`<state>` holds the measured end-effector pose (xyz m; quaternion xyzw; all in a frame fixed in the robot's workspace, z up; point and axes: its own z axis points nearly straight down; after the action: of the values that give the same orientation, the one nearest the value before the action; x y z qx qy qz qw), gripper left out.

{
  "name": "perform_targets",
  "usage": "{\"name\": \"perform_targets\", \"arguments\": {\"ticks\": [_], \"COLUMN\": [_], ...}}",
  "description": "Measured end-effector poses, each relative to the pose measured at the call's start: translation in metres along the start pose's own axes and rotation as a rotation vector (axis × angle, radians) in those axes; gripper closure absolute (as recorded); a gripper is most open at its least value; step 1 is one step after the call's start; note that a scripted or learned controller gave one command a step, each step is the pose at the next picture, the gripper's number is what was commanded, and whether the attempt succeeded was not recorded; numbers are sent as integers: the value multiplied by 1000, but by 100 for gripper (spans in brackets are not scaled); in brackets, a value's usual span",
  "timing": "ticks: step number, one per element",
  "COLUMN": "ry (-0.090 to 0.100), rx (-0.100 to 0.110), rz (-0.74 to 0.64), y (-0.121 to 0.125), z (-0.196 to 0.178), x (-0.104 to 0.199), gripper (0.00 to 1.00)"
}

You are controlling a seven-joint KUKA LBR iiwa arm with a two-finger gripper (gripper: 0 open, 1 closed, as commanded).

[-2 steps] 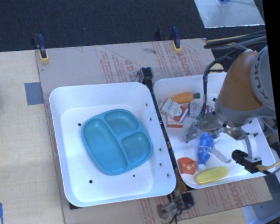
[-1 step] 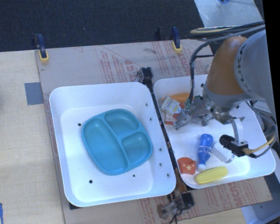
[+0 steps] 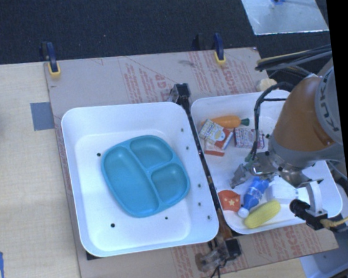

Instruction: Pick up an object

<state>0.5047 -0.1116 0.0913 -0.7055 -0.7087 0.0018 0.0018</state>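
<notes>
My gripper (image 3: 252,173) hovers in the right bin (image 3: 333,207); I cannot tell its state. Just below it lies a small blue-and-white bottle (image 3: 254,194), probably light, stiff and slippery; I'd grasp across its middle.

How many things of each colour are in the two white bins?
Blue: 2, the divided plate in the left bin and the bottle in the right bin.
Orange: 2, the carrot-like piece and the small cup.
Yellow: 1, the lemon-like piece.
Red and white: 2, the small packets.
Total: 7 that I can tell apart.
</notes>
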Motion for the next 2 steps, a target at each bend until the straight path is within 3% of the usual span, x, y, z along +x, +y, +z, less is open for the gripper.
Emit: {"name": "perform_targets", "arguments": {"ticks": [1, 2], "ry": [0, 1], "rx": [-2, -3], "rz": [0, 0], "y": [49, 112], "z": [-1, -6], "x": [-26, -5], "gripper": [0, 0]}}
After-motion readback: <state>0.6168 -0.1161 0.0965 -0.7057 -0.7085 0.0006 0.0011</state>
